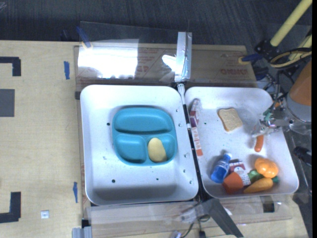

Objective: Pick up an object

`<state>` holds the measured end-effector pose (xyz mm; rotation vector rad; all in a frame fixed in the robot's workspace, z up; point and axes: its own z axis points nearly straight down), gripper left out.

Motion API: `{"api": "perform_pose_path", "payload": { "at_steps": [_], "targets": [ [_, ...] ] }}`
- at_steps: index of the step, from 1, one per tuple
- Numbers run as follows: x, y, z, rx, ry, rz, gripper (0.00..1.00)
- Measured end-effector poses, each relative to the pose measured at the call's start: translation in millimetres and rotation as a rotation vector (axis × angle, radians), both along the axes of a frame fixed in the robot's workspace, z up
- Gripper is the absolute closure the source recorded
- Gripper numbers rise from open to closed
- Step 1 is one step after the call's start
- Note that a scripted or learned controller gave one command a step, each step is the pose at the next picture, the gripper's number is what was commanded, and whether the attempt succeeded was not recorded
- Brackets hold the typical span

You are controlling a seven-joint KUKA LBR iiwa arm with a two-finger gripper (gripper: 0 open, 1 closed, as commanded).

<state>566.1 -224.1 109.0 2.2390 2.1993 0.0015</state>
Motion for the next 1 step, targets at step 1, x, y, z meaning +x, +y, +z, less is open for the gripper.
{"api": "perform_pose_path", "payload": {
  "at_steps": [1],
  "targets": [
    [25.8,103.0,123.1,0.003,-0.009,0.042,1.0]
  ]
}}
